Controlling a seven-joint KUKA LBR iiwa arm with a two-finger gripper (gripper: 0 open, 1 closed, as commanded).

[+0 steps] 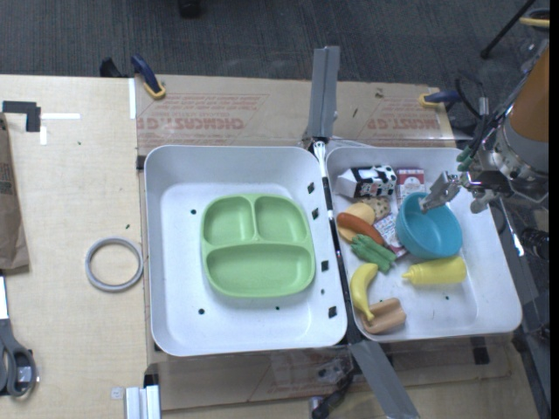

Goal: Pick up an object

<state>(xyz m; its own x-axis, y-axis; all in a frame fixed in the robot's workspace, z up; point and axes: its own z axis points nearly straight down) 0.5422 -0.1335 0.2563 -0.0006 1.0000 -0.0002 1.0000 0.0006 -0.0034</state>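
Several small toy-like items crowd the right bin [489,317], and the gripper [437,193] hangs over its upper part, right at the rim of the blue bowl [430,230]. Its fingers look slightly parted with nothing between them, though at this size the gap is hard to make out. The bowl is the nearest candidate: it appears to be thin, stiff plastic, probably light, with a smooth wall that could slip, so I would pinch across the rim, one finger inside and one outside. Just below it lies the yellow squeeze bottle [435,272] on its side, rounded and likely to roll unless taken across its middle. The banana [362,287] and the hot dog [384,316] sit near the bin's front left corner, both curved, light and best gripped across their narrow width. The orange carrot [358,226] and the green piece [374,250] lie touching one another beside the bowl, awkwardly close for a clean grasp. The left bin [170,260] holds a green divided tray [258,245], flat and wide, a poor choice for two fingers.
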